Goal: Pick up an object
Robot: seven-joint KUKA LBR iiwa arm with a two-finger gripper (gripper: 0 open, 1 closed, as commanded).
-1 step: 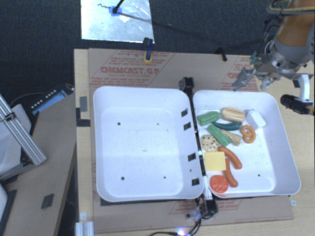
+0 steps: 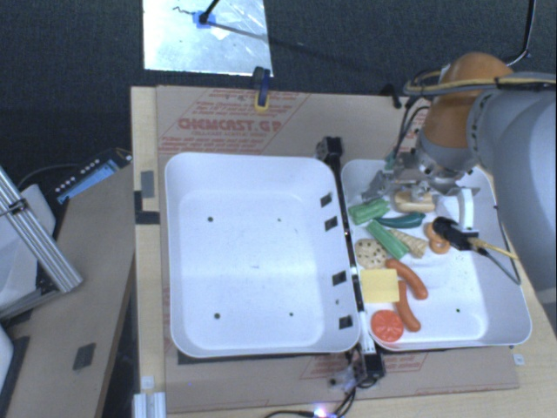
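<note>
Toy food (image 2: 392, 238) heaped in right bin (image 2: 500, 320), within arm's reach; gripper (image 2: 402, 181) low over far end (finger state cannot be told, wrist obscuring).

Two bins side by side on a table (image 2: 226, 116): left bin (image 2: 252, 259), right bin (image 2: 500, 316). In the right bin, toy foods clustered toward its left half, a cookie (image 2: 370, 252) above a cheese slice (image 2: 379, 285), a tomato (image 2: 387, 325) nearest. Tool (image 2: 402, 179) low over the far left corner of that bin.
</note>
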